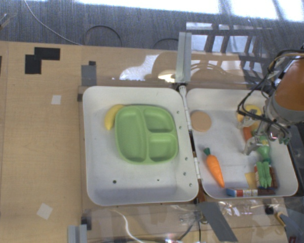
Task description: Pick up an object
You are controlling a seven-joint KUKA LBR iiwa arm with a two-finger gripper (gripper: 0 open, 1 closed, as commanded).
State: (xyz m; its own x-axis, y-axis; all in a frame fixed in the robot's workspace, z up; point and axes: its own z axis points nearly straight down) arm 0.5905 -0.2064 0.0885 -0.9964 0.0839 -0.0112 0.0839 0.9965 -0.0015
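Bare floor point(228, 135) beside carrot point(216, 170)

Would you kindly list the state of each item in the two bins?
green divided plate: lying flat in the left bin, compartments bare
banana: part-hidden beside the plate's left edge
carrot: lying flat in the right bin
tan disc: flat near the divider
gripper: low over the right bin's toys
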